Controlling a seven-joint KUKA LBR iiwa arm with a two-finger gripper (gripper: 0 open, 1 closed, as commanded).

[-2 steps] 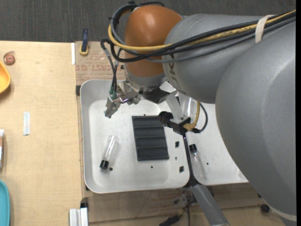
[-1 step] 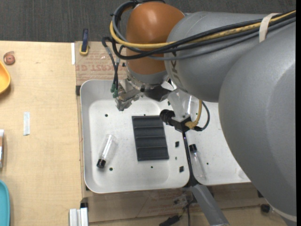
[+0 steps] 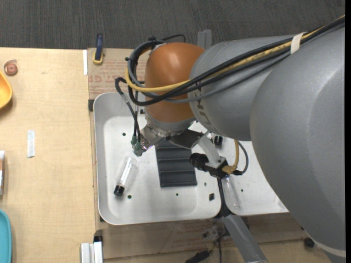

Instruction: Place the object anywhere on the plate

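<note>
1. The grey KUKA arm (image 3: 274,86) reached in from the right and covered much of the view, its orange band (image 3: 170,78) sitting above the wrist over the white bin (image 3: 109,212).
2. The gripper (image 3: 176,166) hung straight down over the middle of the bin, showing as a dark ribbed block below the wrist.
3. Whether the gripper was spread or closed could not be told, because it was seen end-on from above and the wrist hid most of it; nothing could be seen in its grasp.
4. A clear tube with a black cap (image 3: 124,177) lay on the bin floor just to the left of the gripper, apart from it, tilted with the capped end lower and further left.
5. A second clear tube-like piece (image 3: 230,193) lay to the right of the gripper, close beside it, partly behind a black fitting and yellow cable (image 3: 219,169) on the wrist.
6. Black and yellow cables (image 3: 137,81) looped around the orange band, up and to the left of the gripper.
7. A wooden bench top (image 3: 49,174) stretched well to the left of the gripper, beyond the bin wall.
8. On the far left edge of that bench, well away from the gripper, sat part of a yellow object (image 3: 4,95) and, lower down, part of a blue object (image 3: 4,237), both cut off by the frame.
9. A small white strip (image 3: 30,144) lay on the bench between them.
</note>
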